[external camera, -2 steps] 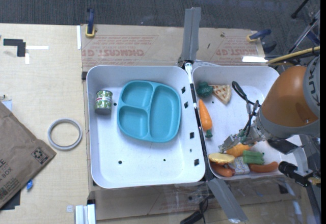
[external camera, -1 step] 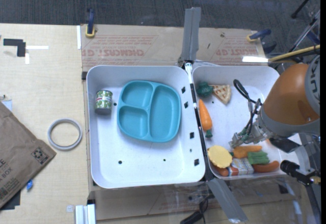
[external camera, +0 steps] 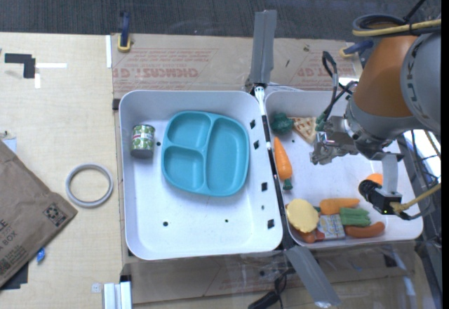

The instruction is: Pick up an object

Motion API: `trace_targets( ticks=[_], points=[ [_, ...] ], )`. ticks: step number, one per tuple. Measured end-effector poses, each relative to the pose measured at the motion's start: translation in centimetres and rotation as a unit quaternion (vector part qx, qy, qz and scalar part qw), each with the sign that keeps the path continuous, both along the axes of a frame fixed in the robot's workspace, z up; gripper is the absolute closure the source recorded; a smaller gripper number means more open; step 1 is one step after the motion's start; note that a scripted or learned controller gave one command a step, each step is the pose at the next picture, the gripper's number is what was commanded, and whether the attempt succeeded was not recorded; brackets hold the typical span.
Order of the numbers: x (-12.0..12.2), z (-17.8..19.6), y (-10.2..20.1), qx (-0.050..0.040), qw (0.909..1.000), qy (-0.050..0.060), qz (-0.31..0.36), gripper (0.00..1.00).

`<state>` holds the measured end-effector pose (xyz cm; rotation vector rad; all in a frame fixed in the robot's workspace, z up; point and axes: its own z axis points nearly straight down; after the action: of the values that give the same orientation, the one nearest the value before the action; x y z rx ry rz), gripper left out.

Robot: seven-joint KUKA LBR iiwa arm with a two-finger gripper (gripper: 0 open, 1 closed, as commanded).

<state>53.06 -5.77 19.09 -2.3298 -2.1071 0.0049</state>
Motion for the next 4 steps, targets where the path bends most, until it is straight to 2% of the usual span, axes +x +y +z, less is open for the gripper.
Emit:
trace_targets(
  ticks=[1, 2, 3, 4],
  points=[
    [0.0, 0.0, 0.0, -0.0001, 1.0000, 0.000, 0.000, 0.00],
    [8.0, -8.1, -3.6, -0.0004, 1.0000, 0.000, 0.007, 0.00],
    [-1.2, -10.0, -4.5, 0.0011, 0.9963, 0.000, 0.086, 0.00],
    [-1.2, -9.1, -4.5, 0.0007, 0.9964, 0.001, 0.085, 1.00]
  ],
)
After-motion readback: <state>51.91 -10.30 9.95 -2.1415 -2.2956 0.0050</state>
